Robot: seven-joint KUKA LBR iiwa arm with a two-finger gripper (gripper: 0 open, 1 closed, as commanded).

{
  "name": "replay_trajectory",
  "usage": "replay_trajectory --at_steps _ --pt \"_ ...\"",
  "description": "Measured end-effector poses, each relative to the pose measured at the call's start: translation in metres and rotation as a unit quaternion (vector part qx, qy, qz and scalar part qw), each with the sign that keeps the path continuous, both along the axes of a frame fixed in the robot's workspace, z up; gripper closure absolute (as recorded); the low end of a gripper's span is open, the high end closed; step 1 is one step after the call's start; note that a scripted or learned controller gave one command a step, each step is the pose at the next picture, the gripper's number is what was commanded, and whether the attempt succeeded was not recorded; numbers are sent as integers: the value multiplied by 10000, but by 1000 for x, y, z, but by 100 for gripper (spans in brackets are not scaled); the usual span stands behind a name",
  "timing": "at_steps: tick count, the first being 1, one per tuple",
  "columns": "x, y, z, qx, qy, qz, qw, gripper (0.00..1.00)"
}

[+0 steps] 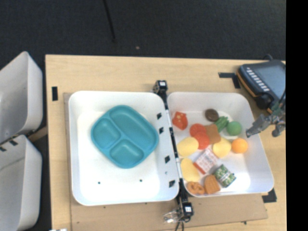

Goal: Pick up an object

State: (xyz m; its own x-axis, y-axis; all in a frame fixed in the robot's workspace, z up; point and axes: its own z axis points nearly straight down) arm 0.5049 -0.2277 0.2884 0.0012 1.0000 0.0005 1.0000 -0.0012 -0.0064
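The round orange plastic ball (239, 146) lies in the right shallow white bin (255, 177), close to its right wall, and it is the item nearest to the pincer (266, 126). Being round, it has no long axis and points no way. Just left of the ball sits a pale yellow toy piece (222, 148), and above it a green round toy (234, 127). The pincer hangs over the right wall of that bin, empty; I cannot tell if it is released or clenched. I judge that nothing is picked yet: the descent, the grasp and the lift all remain.
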Motion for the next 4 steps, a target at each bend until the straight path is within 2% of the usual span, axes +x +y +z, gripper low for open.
replay_trajectory --at_steps 1,2,3,4 --pt "1 1 3 -5 -22 8 10000 0" --pt "6 8 -54 0 -8 7 10000 0" --pt "0 16 -110 3 -4 0 10000 0" --pt "-4 7 -169 -2 -5 0 10000 0"
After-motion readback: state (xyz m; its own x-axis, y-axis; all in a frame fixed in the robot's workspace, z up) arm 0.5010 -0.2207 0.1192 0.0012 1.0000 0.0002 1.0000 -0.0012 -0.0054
